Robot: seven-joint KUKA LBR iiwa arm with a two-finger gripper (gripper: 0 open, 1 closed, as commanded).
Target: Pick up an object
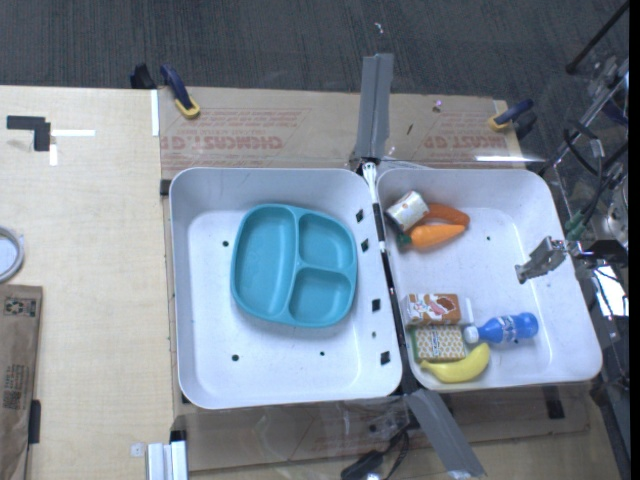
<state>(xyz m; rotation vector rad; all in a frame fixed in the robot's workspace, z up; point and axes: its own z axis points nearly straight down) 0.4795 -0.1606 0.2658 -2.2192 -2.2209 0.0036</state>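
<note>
The right bin [505, 218] holds several objects. A small silver can [407, 208] lies at its far left corner beside two orange carrots [438, 234]. Near the front are a small printed carton [432, 309], a green-edged cracker box [440, 343], a yellow banana [458, 367] and a blue bottle [504, 329] lying on its side. My gripper [538, 261] hangs over the right part of this bin, above bare floor, up and to the right of the bottle. Nothing is seen in its grasp.
The left bin [200, 358] carries a teal divided plate [295, 266] in its middle. A grey divider post [375, 108] rises behind the two bins. Clamps [180, 93] sit on the cardboard at the back. Cables and the arm's body crowd the right edge.
</note>
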